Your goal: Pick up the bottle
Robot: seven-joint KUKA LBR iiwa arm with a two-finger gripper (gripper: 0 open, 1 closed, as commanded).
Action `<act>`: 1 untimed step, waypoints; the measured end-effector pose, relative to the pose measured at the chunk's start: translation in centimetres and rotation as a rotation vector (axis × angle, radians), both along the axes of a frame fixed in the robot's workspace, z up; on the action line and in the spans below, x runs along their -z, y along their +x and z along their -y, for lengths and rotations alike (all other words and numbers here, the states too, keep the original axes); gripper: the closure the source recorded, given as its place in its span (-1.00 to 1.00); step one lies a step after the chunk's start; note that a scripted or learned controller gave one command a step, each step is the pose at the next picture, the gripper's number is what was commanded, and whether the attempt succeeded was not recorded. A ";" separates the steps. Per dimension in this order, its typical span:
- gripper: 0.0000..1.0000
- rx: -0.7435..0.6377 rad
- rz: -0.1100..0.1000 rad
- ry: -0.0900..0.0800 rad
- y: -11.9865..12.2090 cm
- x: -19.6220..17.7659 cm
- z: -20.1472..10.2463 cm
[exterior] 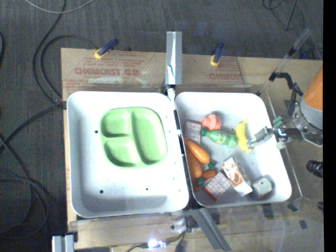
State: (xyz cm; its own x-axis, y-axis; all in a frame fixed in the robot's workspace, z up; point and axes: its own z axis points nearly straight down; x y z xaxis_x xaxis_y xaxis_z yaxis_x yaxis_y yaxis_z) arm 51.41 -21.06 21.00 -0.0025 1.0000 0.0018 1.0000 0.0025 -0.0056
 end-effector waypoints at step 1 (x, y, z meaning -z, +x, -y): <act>-1.00 0.116 -0.001 -0.001 5.7 5.1 -7.2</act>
